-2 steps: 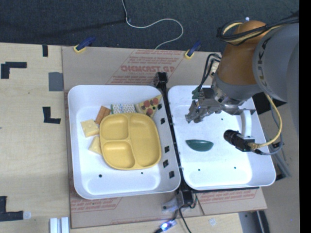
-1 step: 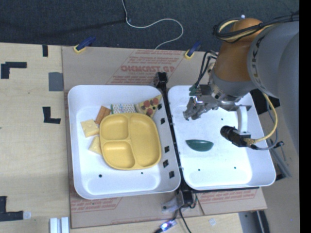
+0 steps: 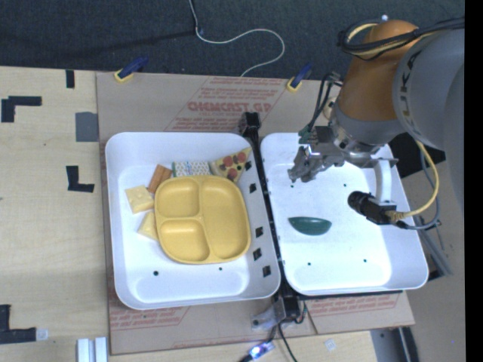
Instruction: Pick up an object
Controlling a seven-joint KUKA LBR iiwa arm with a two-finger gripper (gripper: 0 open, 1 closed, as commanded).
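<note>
Nothing lifted yet: dark green oval object (image 3: 310, 225) lying flat on the floor of the right bin (image 3: 377, 266), untouched. Gripper (image 3: 302, 168) hanging over that bin's upper left part, with nothing visible between the fingers; how far apart they stand, impossible to tell at this slant. Object below and slightly right of the fingertips in the view, near but apart. Descent, closing and lift all left. Yellow divided plate (image 3: 202, 219) and small flat pieces in the left bin (image 3: 121, 202).

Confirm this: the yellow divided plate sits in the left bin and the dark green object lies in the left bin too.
Wrong on the second point. In the camera view, the dark green object lies in the right bin; the yellow divided plate does sit in the left bin.
</note>
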